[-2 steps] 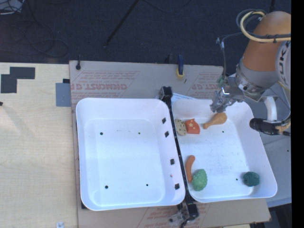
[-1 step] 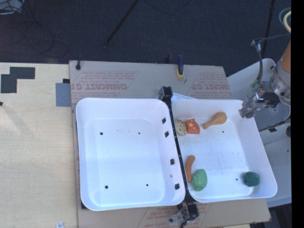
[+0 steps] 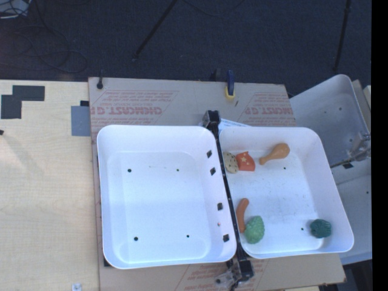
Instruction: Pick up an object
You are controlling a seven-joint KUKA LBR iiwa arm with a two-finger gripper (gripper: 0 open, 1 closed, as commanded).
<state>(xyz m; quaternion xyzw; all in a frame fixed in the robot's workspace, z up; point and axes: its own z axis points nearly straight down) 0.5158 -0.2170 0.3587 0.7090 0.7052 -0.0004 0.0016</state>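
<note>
You have the whole pick left to do, since every candidate lies loose in the right bin [image 3: 330, 180], the drumstick [image 3: 274, 153] near its far edge and the green lump [image 3: 254, 229] near its front-left corner (the end effector's state you cannot tell).

Cardboard sheet [image 3: 151, 105] under two white bins [image 3: 109, 162]; blue-yellow clamp [image 3: 230, 85] at its far edge.

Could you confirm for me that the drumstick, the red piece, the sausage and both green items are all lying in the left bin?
Not quite: the camera view shows the drumstick, red piece, sausage and both green items lying in the right bin, not the left bin.
</note>
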